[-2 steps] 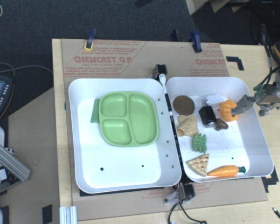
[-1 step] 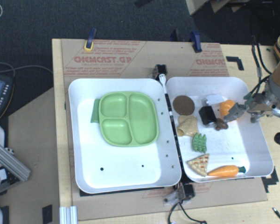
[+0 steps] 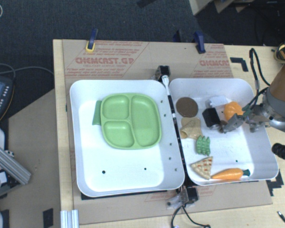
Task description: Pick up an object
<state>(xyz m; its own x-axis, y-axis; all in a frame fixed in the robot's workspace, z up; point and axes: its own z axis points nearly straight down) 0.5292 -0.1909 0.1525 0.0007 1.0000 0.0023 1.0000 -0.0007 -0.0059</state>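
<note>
Reaching into the right bin point(image 3: 256, 91), the gripper point(image 3: 217, 120) sits low by a small orange piece point(image 3: 232, 110) — touching it, perhaps. Whether it is gripping anything, I cannot tell. Crowded neighbours — the brown disc point(image 3: 186, 107) especially — could get nudged instead.

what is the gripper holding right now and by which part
It cannot be told. The gripper sits low in the right bin, between the black object and the orange fruit, but no object shows between its jaws.
</note>
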